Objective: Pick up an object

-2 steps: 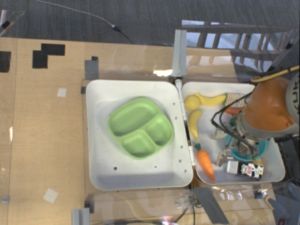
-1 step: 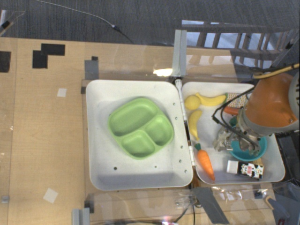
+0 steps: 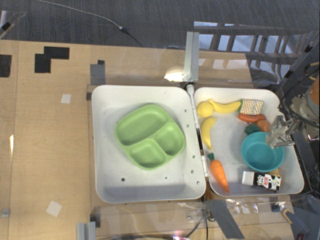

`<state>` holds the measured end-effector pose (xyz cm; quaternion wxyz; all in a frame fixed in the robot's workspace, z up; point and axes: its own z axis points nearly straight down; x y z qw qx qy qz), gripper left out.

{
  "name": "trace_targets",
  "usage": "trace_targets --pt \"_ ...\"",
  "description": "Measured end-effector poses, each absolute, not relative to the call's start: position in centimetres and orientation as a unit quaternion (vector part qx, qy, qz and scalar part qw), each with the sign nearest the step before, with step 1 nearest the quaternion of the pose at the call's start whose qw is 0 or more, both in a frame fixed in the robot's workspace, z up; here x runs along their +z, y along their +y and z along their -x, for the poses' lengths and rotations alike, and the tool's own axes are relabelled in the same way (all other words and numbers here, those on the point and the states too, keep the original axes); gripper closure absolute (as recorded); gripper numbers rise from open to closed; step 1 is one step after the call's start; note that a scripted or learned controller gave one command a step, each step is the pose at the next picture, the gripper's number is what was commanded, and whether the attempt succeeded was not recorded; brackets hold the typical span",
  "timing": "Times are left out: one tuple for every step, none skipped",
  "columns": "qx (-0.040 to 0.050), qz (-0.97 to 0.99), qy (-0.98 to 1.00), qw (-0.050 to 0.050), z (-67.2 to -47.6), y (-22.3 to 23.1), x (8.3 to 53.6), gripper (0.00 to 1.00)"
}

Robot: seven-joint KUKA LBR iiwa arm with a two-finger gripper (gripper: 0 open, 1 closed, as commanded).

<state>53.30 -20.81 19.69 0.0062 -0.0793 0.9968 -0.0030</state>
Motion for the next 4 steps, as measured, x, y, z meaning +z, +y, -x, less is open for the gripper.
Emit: trace_targets --pt "-0.0016 0.081 0.997 0.005 -53.3 -20.6 19.5 0.0" --pt "-0.0034 0.078 0.997 0.01 -50.9 -18.6 10.4 0.0" --pt "-0.0018 0.068 0.998 0.013 -57.2 -13.0 9.4 0.0" --pt "0.0017 0.103 0.995 -0.013 -65.7 -13.3 9.3 0.0"
